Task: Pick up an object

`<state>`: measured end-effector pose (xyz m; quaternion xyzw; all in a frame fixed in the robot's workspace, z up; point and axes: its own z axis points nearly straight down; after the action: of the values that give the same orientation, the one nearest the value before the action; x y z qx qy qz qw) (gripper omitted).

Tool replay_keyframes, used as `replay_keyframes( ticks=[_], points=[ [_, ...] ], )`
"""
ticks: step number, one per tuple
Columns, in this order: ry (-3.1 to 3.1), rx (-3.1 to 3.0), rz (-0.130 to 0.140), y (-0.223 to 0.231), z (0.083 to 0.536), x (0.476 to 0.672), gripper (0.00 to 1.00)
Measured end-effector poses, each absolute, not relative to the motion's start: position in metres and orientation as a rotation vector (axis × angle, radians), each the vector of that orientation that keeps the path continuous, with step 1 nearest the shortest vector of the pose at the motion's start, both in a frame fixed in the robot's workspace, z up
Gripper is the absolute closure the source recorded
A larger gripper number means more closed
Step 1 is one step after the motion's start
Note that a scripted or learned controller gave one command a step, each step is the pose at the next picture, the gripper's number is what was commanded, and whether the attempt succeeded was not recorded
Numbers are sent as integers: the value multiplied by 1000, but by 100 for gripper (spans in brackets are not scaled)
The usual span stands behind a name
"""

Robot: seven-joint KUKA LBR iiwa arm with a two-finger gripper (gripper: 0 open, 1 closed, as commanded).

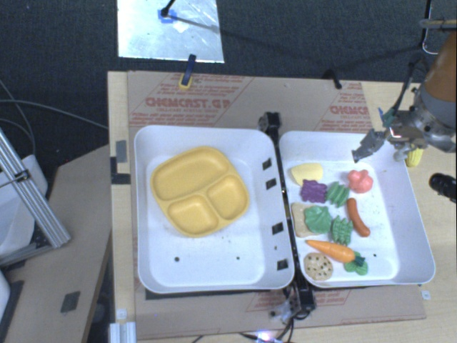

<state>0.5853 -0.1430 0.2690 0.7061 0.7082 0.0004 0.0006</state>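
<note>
The right bin (407, 213) holds several toy foods: a yellow piece (307, 172), purple grapes (313, 190), a pink fruit (360, 181), a red sausage (358, 217), green vegetables (318, 219), an orange carrot (333, 249) and a cookie (318, 266). My gripper (366, 148) hangs over the far part of this bin, just up and right of the pink fruit and right of the yellow piece. It carries none of the foods.
The left bin (164, 263) bears a yellow divided plate (200, 190). A black ridge (280, 191) separates the two bins. The arm's wrist (428, 123) sits over the right bin's far right corner. A silver sheet (170, 20) lies behind the bench.
</note>
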Motion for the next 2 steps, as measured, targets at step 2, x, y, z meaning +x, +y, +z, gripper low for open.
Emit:
replay_keyframes(
  ticks=[2],
  points=[
    [2232, 2206, 11, 4, 354, 508, 0]
  ],
)
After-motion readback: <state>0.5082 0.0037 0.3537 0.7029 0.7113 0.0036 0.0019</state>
